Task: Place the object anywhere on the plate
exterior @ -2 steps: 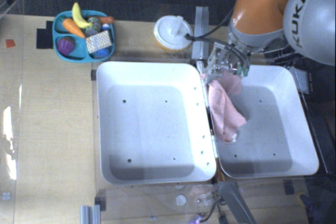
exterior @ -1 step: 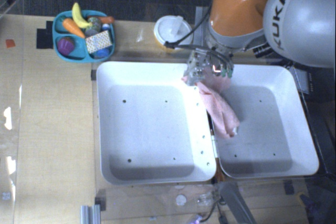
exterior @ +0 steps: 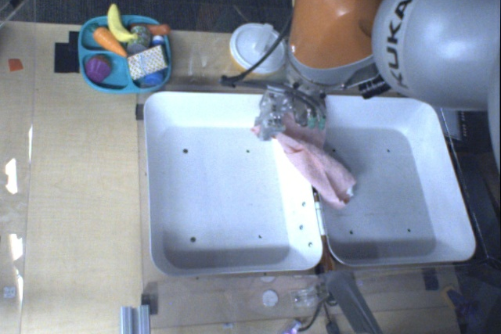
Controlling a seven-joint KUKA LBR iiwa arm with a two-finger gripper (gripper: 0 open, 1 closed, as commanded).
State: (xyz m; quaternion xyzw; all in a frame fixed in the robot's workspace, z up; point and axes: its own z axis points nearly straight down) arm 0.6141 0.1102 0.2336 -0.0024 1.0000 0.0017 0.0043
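Near edge, 6 o'clock: worktop (exterior: 70,246), bare wood. Middle: left bin (exterior: 219,192) and right bin (exterior: 399,192) side by side. Pink cloth (exterior: 317,164) hangs over seam between bins, top end pinched in hand (exterior: 275,120). Cloth soft, light, floppy; will droop and swing; top corner good spot to pinch. Far, 11 o'clock: blue plate (exterior: 86,78) with toy food. Cup (exterior: 252,47) at 12.
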